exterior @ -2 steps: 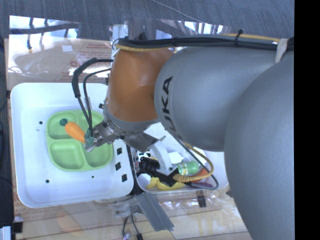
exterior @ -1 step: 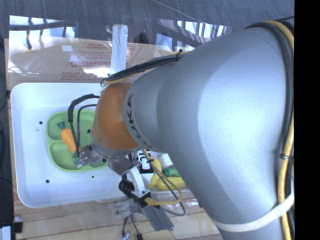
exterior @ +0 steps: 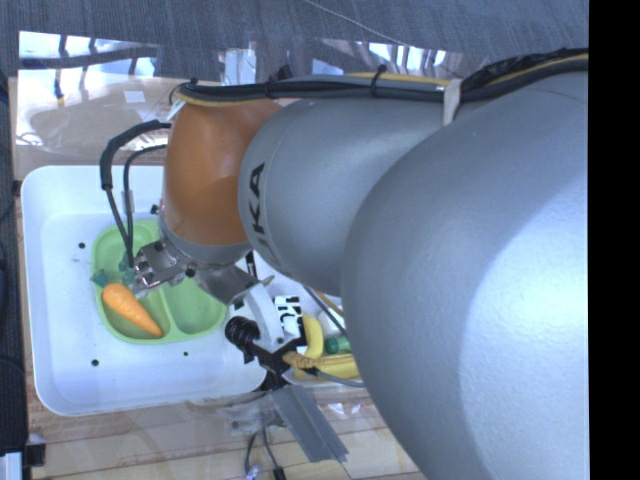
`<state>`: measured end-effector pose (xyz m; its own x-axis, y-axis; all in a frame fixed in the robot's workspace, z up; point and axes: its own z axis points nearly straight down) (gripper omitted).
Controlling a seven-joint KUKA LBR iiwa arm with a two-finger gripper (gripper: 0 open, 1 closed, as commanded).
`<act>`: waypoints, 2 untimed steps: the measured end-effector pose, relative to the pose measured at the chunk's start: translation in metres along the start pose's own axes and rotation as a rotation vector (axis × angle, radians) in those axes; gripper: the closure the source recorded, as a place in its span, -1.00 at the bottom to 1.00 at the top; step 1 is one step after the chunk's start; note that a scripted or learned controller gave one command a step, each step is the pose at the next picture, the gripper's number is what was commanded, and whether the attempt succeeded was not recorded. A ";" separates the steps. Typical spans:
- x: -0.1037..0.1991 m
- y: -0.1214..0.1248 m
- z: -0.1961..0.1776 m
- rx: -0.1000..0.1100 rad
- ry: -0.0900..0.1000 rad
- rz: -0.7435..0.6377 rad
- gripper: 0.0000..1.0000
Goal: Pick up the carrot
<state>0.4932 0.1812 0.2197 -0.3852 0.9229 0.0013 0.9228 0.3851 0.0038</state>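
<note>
Camera view, looking down: carrot [exterior: 132,310] lying in green tray [exterior: 200,320] inside left bin [exterior: 60,298], leafy end pointing far-left, orange tip near-right. Gripper [exterior: 152,270] low over tray, just beside carrot's far end, contact unclear. Jaws hidden under wrist; cannot tell. Arm [exterior: 400,228] reaching in from right, covering right bin.

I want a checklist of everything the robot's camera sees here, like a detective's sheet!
Surface: white bin on a wooden bench.
Job's things: carrot lying in a green divided plate.
Clutter: yellow, banana-like item right of the plate, partly hidden.
Pincer: pincer low over the plate, just above the carrot's top end; grip cannot be told.
Cables: black cables looping to the wrist.
Surroundings: dark floor beyond the bench.
</note>
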 end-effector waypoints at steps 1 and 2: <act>-0.034 -0.032 -0.041 0.003 -0.002 -0.320 1.00; -0.030 -0.032 0.040 0.012 0.000 -0.094 1.00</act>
